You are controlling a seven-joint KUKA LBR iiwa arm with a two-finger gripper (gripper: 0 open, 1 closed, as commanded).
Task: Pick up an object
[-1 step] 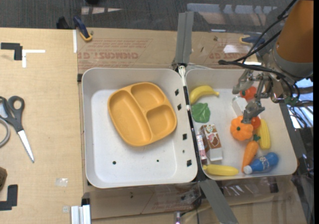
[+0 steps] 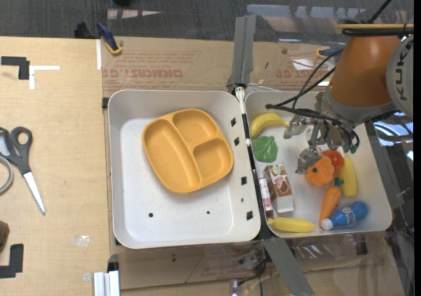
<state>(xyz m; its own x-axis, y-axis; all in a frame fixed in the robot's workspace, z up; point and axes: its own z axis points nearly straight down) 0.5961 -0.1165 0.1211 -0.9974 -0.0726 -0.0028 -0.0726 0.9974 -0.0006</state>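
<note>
The right bin [image 2: 378, 176] holds several toy foods. An orange pumpkin-like toy [image 2: 320, 173] lies in its middle, with a red piece [image 2: 334, 158] just behind it and a yellow piece [image 2: 349, 179] to its right. My gripper [image 2: 313, 152] hangs low over the bin, right at the upper left edge of the orange toy. A carrot [image 2: 330, 201] and a blue bottle [image 2: 347, 216] lie toward the front. Also here are a banana [image 2: 266, 122] at the back left, a green toy [image 2: 266, 148], a small carton [image 2: 280, 187] and a second yellow banana [image 2: 291, 225].
The left bin [image 2: 131, 216] holds an orange divided plate [image 2: 188, 150]. The arm's orange band [image 2: 365, 68] and cables loom over the right bin's back right. Scissors [image 2: 23, 163] lie on the wooden bench at far left.
</note>
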